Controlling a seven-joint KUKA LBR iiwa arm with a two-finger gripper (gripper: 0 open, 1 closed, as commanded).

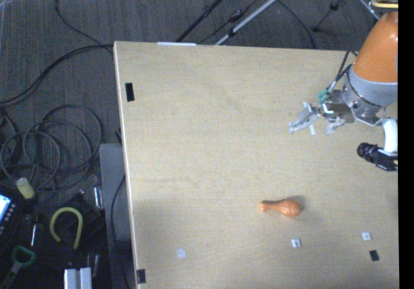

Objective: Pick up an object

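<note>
Camera view: smooth pear-shaped orange object on wooden bench.

A small orange pear-shaped object lies on its side.

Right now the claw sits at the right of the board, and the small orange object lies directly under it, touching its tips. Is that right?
Not quite. The claw is at the right of the board, but the small orange object is not under it or touching it. The camera view shows it lying apart, nearer the bottom edge of the picture, with bare board between them.
</note>
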